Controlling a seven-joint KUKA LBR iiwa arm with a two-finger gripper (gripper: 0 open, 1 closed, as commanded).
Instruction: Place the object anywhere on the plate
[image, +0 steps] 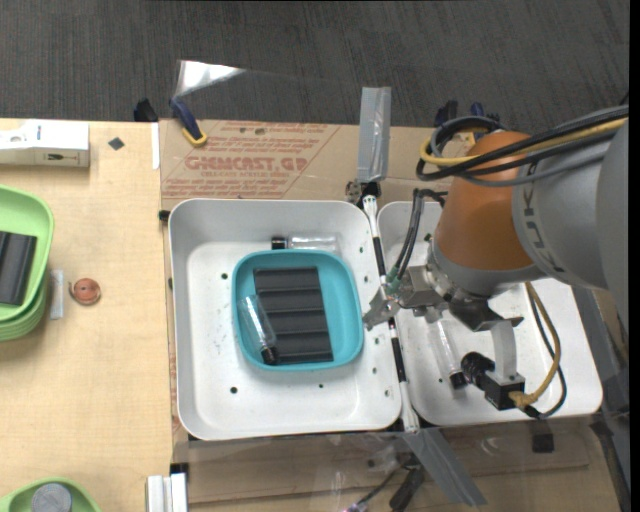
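The arm (520, 220) hung right of the teal plate (300, 365), with its gripper (385, 305) just off the plate's right rim; whether it was spread or closed could not be told. A clear tube (258, 328) lay on the plate's left side, so placing looked done and the next move called for backing clear without nudging it. The cardboard (250, 160) behind the plate read roughly "CHEMCAST GP"

Red print runs across the cardboard sheet (255, 155) that lies just behind the left white bin (190, 300). Its biggest line reads roughly "CHEMCAST GP" (the last letters are blurred, so that reading is unsure). The smaller red lines above and below that word are too fine to make out. Far to the left of the cardboard sheet, a small white box (42, 143) carries dark marks that cannot be read.
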